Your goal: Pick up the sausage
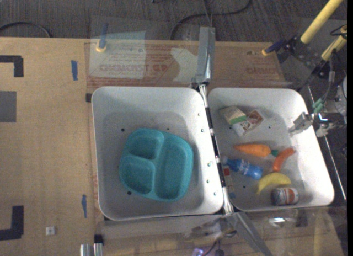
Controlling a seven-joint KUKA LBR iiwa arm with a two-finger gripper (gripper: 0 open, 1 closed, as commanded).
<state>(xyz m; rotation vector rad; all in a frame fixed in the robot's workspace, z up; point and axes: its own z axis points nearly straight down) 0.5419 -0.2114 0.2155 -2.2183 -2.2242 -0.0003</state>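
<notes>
- The sausage [283, 159] lies in the right bin [322, 180], near the right wall — small, orange-red and tilted.
- The gripper [305, 121] sits at that bin's right rim, above the sausage. I cannot tell how its tool is set; it holds nothing I can see.
- The carrot [253, 150] and banana [273, 182] lie just beside the sausage — the arm might grab one by mistake.
- The sausage looks round, so it may roll or slip away.
- The wall is close and could get bumped.

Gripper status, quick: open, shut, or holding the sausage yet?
Gripper: cannot be told; it sits at the right bin's right rim. Nothing is seen between its tips; the sausage lies in the bin, apart from it.
</notes>
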